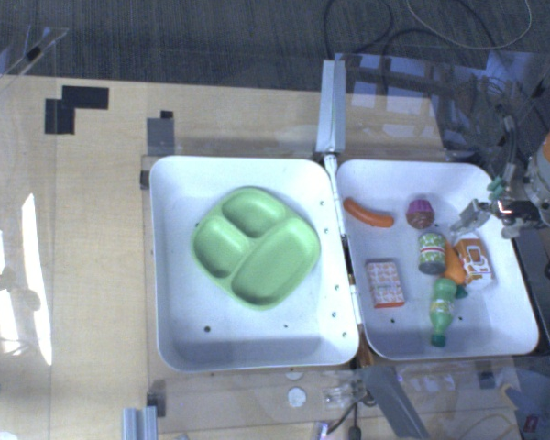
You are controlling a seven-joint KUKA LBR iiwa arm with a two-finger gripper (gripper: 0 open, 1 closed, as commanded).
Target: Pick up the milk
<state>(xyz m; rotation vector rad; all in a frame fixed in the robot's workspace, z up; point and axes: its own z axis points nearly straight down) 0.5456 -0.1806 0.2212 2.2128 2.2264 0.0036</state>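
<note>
Camera view: milk [475,261] lying flat, long axis toward upper left.

A light wooden bench [73,273] is carrying two shallow white bins: the left bin [179,328] sitting mid-frame, the right bin [495,337] touching it at right.

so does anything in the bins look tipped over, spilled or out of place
No spill or damage shows. The green bottle lies on its side in the right bin, and the milk carton sits askew against an orange item.
</note>
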